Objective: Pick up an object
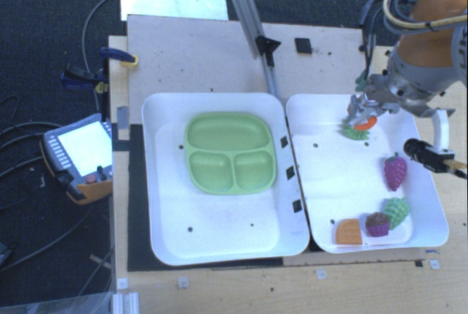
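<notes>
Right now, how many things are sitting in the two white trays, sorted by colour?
Green: 3, the divided plate, a leafy toy and the green-and-orange toy at the gripper
Purple: 2, the grape bunch and a small purple piece
Orange: 1, a block
Total: 6

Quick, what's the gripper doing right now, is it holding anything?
Gripper: down over the orange and green toy at the right bin's far edge; a hold on it cannot be told.
</notes>
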`<action>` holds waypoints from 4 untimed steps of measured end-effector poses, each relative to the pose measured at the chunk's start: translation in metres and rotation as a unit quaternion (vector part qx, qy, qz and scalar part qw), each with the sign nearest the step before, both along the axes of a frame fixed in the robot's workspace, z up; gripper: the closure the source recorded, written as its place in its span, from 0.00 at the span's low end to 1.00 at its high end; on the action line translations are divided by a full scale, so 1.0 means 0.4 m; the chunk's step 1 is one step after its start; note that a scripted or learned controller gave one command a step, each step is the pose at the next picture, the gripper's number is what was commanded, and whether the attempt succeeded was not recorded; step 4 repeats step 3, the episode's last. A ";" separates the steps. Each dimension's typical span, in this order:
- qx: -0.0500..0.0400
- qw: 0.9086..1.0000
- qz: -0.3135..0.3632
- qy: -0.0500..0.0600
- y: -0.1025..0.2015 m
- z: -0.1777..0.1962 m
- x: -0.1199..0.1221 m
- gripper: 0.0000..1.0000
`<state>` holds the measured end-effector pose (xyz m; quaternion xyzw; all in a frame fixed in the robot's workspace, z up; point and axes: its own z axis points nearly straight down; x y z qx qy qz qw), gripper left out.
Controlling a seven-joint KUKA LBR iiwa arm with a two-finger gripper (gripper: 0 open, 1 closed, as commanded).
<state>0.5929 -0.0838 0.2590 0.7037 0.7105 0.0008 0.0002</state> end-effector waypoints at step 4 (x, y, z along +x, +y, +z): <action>0.000 1.000 0.000 0.000 0.439 -0.026 -0.074 1.00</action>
